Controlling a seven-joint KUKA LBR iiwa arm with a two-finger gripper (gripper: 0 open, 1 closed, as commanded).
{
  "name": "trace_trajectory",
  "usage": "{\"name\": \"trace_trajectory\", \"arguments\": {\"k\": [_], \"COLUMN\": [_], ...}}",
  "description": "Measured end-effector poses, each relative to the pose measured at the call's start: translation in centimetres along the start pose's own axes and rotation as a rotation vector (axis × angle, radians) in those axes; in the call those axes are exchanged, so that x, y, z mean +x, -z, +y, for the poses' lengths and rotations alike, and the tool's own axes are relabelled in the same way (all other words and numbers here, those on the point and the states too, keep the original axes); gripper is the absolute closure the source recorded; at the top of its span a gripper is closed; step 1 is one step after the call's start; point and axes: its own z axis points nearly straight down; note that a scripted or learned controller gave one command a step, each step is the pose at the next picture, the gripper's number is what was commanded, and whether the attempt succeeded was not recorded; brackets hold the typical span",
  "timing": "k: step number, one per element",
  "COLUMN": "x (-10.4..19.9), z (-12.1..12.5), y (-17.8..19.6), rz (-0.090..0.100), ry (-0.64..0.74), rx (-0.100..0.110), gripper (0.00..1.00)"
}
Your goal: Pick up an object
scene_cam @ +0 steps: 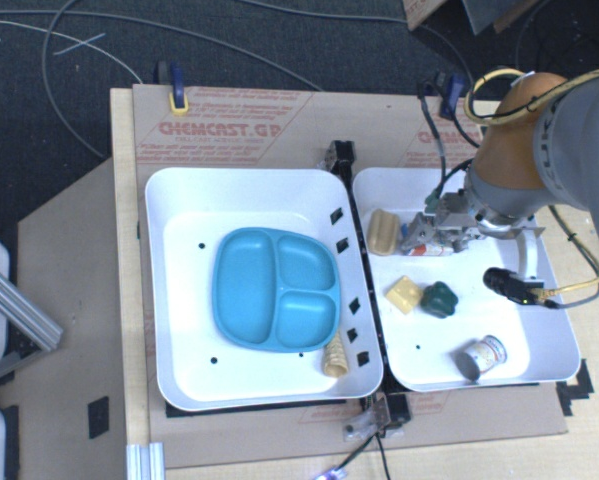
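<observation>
My gripper point(431, 236) hangs low over the back of the right bin point(551, 353), under the grey arm's orange band point(511, 146). A tan rounded block point(383, 232) lies just left of it. A small red-and-white thing sits right below the gripper, too blurred to name. A yellow wedge point(403, 294) and a dark green lump point(439, 299) rest side by side in the bin's middle. A silver can point(482, 355) lies on its side near the front.
The left bin point(174, 268) holds a blue divided plate point(275, 289) and a tan cone-like piece point(334, 356) at its front right corner. A black clip-lined divider point(354, 268) separates the bins. A black cable end point(514, 286) hangs over the right bin.
</observation>
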Motion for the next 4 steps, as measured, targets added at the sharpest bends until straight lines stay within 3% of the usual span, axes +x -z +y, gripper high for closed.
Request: {"name": "trace_trajectory", "arguments": {"k": [1, 3, 4], "x": [0.0, 0.2, 5.5], "z": [1.0, 0.1, -2.5], "y": [4.9, 13.7, 14.4], "rz": [-0.002, -0.002, 0.000], "ry": [0.002, 0.002, 0.003], "rx": [-0.004, -0.005, 0.002], "gripper": [1.00, 1.00, 1.00]}}
